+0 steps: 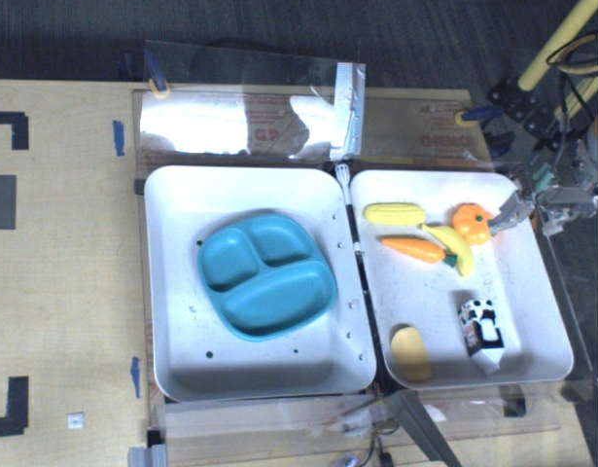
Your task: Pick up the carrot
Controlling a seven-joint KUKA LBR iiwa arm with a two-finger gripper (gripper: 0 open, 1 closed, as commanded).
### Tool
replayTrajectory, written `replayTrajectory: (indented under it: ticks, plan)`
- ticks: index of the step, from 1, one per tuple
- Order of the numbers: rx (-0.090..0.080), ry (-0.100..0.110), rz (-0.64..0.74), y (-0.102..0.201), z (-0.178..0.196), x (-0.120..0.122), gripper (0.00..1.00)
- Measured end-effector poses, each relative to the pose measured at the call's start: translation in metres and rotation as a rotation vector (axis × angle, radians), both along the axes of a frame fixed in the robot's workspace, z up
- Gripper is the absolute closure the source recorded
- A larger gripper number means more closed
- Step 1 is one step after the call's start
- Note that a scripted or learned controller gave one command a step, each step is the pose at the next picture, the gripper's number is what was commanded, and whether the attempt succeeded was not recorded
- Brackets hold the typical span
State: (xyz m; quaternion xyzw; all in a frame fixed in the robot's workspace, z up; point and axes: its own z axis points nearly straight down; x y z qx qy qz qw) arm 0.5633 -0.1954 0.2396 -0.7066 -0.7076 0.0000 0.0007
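Note:
The carrot [413, 249] is orange and lies flat in the upper half of the right bin [532, 309], its tip pointing left. Just above it lies a yellow corn cob [394, 214]. A banana [452, 244] touches its right end, and an orange fruit [471, 222] sits beyond that. My gripper [528, 205] hangs at the bin's upper right rim, to the right of the orange fruit and well apart from the carrot. Nothing shows in its grasp.
The left bin [172, 290] holds a blue divided plate [266, 273]. In the right bin's lower half stand a black-and-white milk carton [481, 329] and a tan rounded piece [408, 348]. Cables and a yellow tube [561, 37] crowd the upper right.

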Motion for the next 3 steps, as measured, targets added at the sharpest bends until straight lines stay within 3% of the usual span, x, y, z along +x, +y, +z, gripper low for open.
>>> replayTrajectory:
  ticks: [1,2,3]
  plan:
    - [-0.001,-0.003,0.002,0.000,0.011,0.001,1.00]
    - [-0.001,-0.003,0.002,0.000,0.010,0.001,0.00]
    - [0.001,0.002,0.107,-0.004,-0.036,-0.033,0.00]
